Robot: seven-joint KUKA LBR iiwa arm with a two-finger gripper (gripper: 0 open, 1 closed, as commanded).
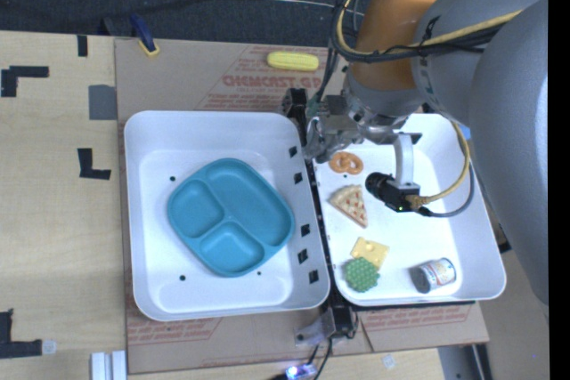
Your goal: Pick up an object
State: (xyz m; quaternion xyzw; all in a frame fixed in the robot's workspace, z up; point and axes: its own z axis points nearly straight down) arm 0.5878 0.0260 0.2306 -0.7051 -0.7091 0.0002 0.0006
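Observation:
The right bin (476,271) holds a pretzel (345,162), a pizza slice (351,205), a yellow cheese wedge (370,251), a green broccoli-like piece (362,275) and a small grey can (434,273) lying on its side. My gripper (325,133) hangs at the bin's upper left corner, just above and left of the pretzel, under the orange wrist band. Nothing shows held in it.
A blue divided plate (231,214) lies in the left bin (142,191). A yellow banana-shaped toy (292,60) rests on the cardboard behind the bins. A black cable fitting (390,190) hangs over the right bin's middle. The arm covers the bin's far right.

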